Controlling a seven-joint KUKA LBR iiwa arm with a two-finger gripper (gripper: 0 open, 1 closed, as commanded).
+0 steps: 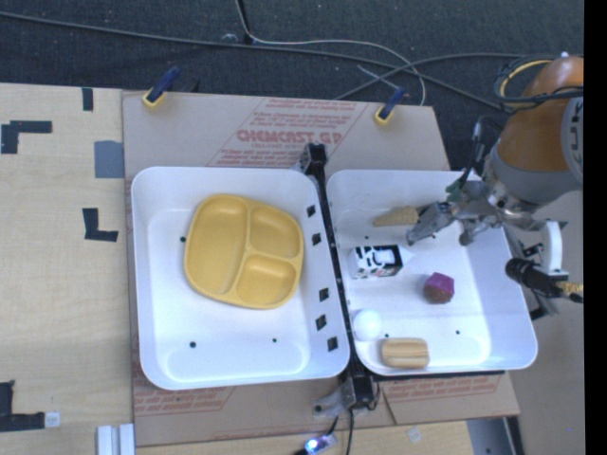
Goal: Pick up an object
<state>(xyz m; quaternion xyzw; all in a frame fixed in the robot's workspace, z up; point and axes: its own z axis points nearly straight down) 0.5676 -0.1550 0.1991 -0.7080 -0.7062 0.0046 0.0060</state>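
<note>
The right bin (493, 339) holds a tan wedge-shaped piece (395, 217) near its back, a black-and-white block (377, 260) at its left, a purple lump (438, 287), a white ball (366, 324) and a tan bread-like roll (405, 352) at the front. My gripper (427, 227) hangs over the back of this bin, just right of the tan wedge, pointing left. Its fingers look slightly apart with nothing between them. The arm's orange band (533, 140) is at the right.
The left bin (166, 339) holds a yellow divided plate (244, 250). A black divider with clips (327, 263) runs between the bins. Cables (379, 69) cross the dark floor behind, and two clamps (161, 85) pin the cardboard sheet.
</note>
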